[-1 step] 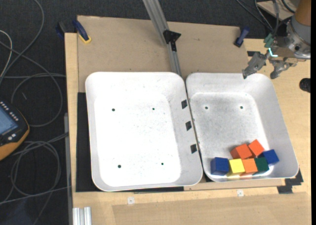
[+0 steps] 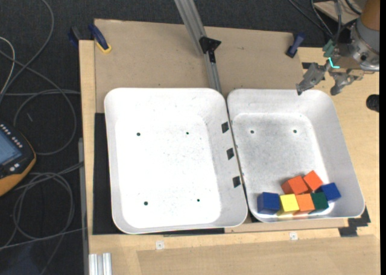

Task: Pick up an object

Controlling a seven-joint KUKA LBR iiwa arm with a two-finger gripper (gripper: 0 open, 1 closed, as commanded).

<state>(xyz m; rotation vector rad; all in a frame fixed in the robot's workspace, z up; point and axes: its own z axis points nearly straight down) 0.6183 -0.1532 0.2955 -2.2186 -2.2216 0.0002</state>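
Several small blocks lie bunched in the near right corner of the right bin [image 2: 265, 147]: a blue block [image 2: 269, 201], a yellow block [image 2: 289, 203], orange blocks [image 2: 296, 184], a green block [image 2: 321, 202] and a second blue block [image 2: 330, 192]. My gripper [image 2: 318, 82] hangs over the far right edge of that bin, well away from the blocks. Its two fingers are spread apart with nothing between them, so it is open.
The left bin [image 2: 163, 159] sits beside the right one, with black clips [image 2: 230, 153] along the shared wall. A grey metal pole [image 2: 193, 20] slants across the bench behind the bins. Blue clamps [image 2: 100, 38] hold the far bench edge. Cables lie on the floor at left.
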